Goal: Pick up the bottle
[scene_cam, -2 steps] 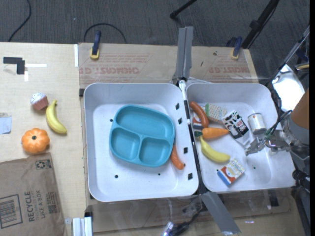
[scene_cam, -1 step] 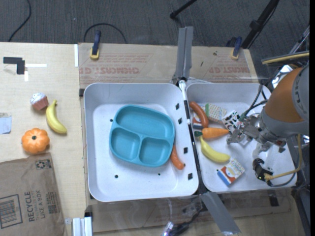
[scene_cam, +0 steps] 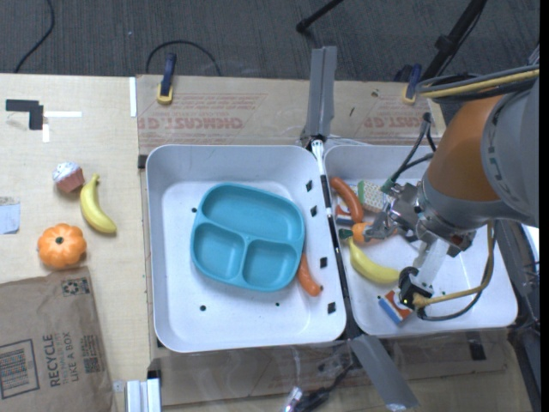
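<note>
My gripper hangs low over the left half of the right bin, at the end of the grey arm with the orange band. Just beyond it, near the bin's back left, lies a small pale green and white object, which may be the bottle; it is too small to be sure. A small orange piece sits right at the gripper's tip, and I cannot tell whether they touch. Nothing is visibly held.
The right bin also holds an orange sausage, a yellow banana and a small blue and red item. The left bin holds a blue divided plate and an orange sausage. A banana, pumpkin and cupcake lie on the bench at the left.
</note>
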Tool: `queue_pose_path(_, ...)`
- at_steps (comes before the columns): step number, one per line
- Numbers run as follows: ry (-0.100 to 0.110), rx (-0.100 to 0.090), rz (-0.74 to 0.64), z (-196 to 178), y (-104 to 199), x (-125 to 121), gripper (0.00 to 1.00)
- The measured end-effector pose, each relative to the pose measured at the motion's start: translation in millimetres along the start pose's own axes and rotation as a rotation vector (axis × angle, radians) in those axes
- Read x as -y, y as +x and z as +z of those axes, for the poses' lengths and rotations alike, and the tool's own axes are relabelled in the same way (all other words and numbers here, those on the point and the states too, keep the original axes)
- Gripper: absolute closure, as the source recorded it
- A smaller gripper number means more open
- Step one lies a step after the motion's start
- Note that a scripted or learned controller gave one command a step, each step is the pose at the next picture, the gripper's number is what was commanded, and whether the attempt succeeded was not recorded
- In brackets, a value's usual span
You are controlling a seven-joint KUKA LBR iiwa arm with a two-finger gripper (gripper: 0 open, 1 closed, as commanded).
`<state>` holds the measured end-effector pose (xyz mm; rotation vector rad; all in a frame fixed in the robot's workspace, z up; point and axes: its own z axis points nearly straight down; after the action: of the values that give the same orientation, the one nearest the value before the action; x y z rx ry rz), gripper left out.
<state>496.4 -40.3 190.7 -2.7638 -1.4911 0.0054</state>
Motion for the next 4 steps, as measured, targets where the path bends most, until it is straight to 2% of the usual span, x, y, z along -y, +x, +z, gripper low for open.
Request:
queue_pose_path(1,0.002,0.003,-0.002,-8,-1,-1,1.00)
queue_pose_path(2,-0.001,0.002,-0.013,-250,-45,-32,1.00)
queue_pose_path(4,0.006,0.013,-0.018,-265,-43,-33,1.00)
